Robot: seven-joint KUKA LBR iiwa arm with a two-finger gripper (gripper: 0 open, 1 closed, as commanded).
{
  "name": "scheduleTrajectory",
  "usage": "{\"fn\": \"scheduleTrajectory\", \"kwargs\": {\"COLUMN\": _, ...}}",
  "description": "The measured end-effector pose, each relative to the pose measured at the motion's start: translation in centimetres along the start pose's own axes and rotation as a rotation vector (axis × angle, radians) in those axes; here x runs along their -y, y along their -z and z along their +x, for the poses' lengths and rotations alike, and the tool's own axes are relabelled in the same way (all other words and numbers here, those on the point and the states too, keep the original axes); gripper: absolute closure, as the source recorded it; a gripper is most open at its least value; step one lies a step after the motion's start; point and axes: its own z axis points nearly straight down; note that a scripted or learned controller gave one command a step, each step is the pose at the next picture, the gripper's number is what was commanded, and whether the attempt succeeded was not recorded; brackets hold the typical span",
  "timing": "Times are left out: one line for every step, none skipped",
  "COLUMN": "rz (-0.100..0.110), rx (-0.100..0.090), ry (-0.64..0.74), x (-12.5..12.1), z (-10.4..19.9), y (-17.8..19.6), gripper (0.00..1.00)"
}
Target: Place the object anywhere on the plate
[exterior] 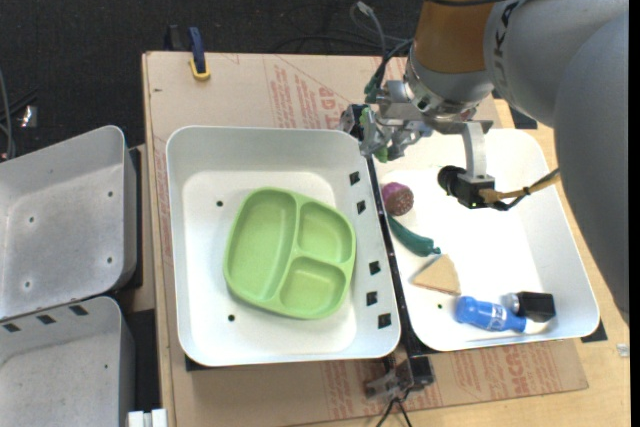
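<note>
Looking down on the desk (260, 80) from my remote seat, I start with the arm (560, 25), which bulks in from the right and hangs its wrist over the seam between the two bins. Beneath and to the left of the tool sits the left bin (190, 150), and in it the green plate (290, 255), a three-part dish lying flat and bare, which I judge is left open as the target. The right bin (560, 245) lies directly below and to the right of the tool and carries all the loose things, so I take it as the pick side. The tool (385, 137) hovers at that bin's upper left corner, just over the dividing wall; its fingers are lost in the dark clutter of the wrist and I cannot tell whether they stand wide or narrow, nor do I see anything between them. A black cabled fitting (470, 185) hangs just right of the tool. Below the tool, closest of all, is a small purple ball (398, 199), my best guess for the object; just under it a dark green curved piece (412, 237), then a tan wedge (438, 275), and farthest down a blue bottle (490, 314) with a black cap. The ball sits hard by the bin wall with the green piece nearly touching it, so both may crowd a grasp, and the wall must be cleared on the carry to the plate.
</note>
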Motion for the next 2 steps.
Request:
{"fn": "scheduleTrajectory", "kwargs": {"rz": 0.000, "rx": 0.000, "ry": -0.001, "x": 0.3, "z": 5.0, "y": 0.8, "gripper": 1.00}}
{"fn": "scheduleTrajectory", "kwargs": {"rz": 0.001, "rx": 0.001, "ry": -0.003, "x": 0.2, "z": 9.7, "y": -1.0, "gripper": 1.00}}
